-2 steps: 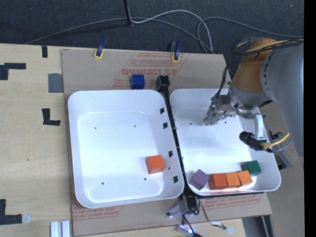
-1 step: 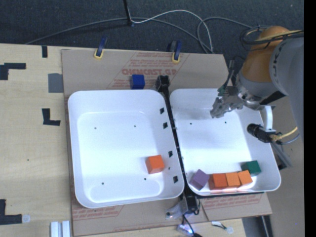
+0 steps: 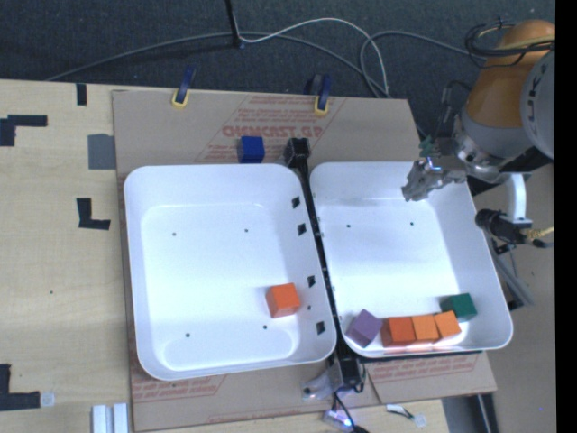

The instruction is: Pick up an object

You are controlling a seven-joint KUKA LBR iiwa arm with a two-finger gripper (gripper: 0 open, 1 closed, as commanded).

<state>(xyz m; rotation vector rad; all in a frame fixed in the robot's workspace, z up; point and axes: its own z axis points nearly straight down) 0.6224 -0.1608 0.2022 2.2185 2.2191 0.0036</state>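
An orange cube [image 3: 283, 299] lies in the left bin [image 3: 153, 197], near its front right corner. Along the front wall of the right bin [image 3: 361, 180] sit a purple block [image 3: 363, 327], two orange blocks [image 3: 398, 331] [image 3: 424, 329], a lighter orange block [image 3: 447, 325] and a green block [image 3: 461, 307]. My gripper [image 3: 418, 184] hangs over the right bin's far right corner, well away from all the blocks. I see nothing between its fingers. The view is too small to tell how the fingers stand.
A blue block [image 3: 251, 148] rests on the cardboard behind the left bin. Black clips [image 3: 297, 152] run along the seam between the bins. Cables trail across the dark floor at the back. The arm's wrist [image 3: 505, 106] stands at the right edge.
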